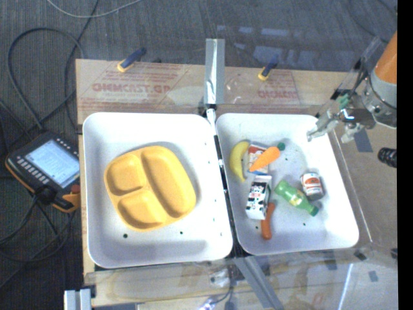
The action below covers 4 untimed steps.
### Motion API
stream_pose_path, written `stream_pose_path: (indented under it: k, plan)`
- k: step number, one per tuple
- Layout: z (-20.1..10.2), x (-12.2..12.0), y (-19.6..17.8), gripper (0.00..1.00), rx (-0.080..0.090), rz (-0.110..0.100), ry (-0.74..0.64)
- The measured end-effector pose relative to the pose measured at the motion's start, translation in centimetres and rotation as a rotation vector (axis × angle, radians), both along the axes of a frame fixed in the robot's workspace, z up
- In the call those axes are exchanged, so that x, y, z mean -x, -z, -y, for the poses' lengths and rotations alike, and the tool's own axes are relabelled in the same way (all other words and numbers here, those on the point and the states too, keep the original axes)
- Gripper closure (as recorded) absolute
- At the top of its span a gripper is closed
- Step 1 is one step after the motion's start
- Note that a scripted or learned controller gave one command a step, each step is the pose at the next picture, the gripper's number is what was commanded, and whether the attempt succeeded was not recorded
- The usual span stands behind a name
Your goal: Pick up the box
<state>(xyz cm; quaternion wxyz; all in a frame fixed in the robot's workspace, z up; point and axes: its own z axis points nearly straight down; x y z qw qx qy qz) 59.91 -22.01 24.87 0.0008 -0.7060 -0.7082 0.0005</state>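
Note:
The box (258, 197) is a small white carton with black and red print, lying in the middle of the right bin (342, 231). My gripper (330, 129) hangs over that bin's upper right rim, well up and right of the box. Its fingers stand open with nothing between them. An orange stick-like item (266, 225) touches the box's lower end. A green bottle (295, 197) lies just to its right.
A banana (239, 159), a carrot (266, 158) lying on a red-and-white packet (255, 152), and a small can (312, 184) share the right bin. The left bin (103, 237) holds a yellow divided tray (150, 186). A teach pendant (45, 166) lies at far left.

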Motion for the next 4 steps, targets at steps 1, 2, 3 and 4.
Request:
stream_pose_path:
  k: [1,2,3,4]
  plan:
    - [-6.0,-0.6,11.1,0.00,0.001,0.000,0.093]
    - [-11.7,0.2,15.7,0.00,0.004,0.005,0.055]
    - [-11.9,-4.0,16.0,0.00,0.004,0.008,0.376]
    - [-7.8,-6.5,10.0,0.00,0.007,0.000,0.525]
